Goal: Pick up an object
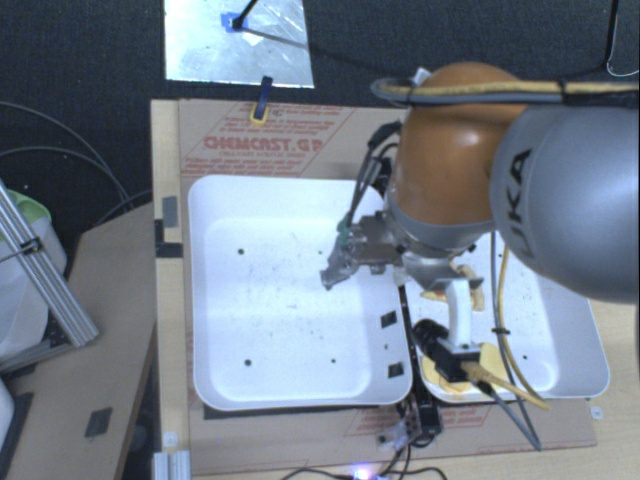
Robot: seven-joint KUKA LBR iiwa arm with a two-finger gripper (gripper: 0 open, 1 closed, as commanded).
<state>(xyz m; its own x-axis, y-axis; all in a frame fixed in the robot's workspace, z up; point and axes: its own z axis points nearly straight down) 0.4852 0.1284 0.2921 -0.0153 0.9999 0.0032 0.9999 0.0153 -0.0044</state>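
Camera view, looking down. Two shallow white bins side by side on a cardboard sheet [300, 133] with red print, all carried by the worktop [110, 308]. In the left bin [205, 298], bare white floor apart from a few dark specks and small holes; nothing there to lift, as far as can be told. Over the right bin [585, 363], the grey arm [570, 198] and its orange band [450, 138], hiding most of the floor. Near that bin's front left corner, a flat tan piece [452, 384], partly covered by robot parts. Just behind it, closer to the dividing wall, a smaller tan scrap [440, 292], too hidden to name. Probably the objects on offer.

Low over the right side of the left bin, just beside the wall between the two bins, the gripper [340, 260], tilted toward the left. Apart or together: cannot tell from a dark grey blur against the white. Nothing visibly held.

As for progress, judged from this view alone: nothing picked up yet. Gripper over bare floor, on the far side of the wall from the tan piece. Left to do: the whole task, namely reaching an object, closing on it and raising it. Likely an empty grasp if closed here.
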